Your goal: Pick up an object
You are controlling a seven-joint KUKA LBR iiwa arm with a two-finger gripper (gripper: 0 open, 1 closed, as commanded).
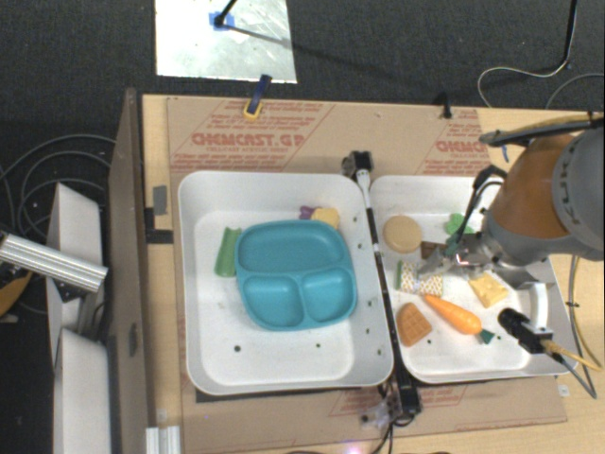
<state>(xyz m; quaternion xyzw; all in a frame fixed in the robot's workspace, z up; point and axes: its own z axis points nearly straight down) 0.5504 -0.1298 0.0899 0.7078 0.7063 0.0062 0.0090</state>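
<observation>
The approach step is judged in hand: the two-finger gripper (pixel 452 256) is lowered beside an orange toy carrot (pixel 451 314); its opening cannot be told. Alignment is needed next.

- Both white bins (pixel 203 253) look like smooth, slightly glossy moulded plastic.
- The blue divided tray (pixel 295 274) is smooth plastic with a soft sheen.
- The bench top (pixel 248 138) is matt brown cardboard with red print.
- The carrot (pixel 451 314) looks like smooth, shiny plastic.
- The arm (pixel 539 206) has a glossy orange band and smooth grey casing.
- The floor sheet (pixel 225 28) is shiny, like foil.
</observation>
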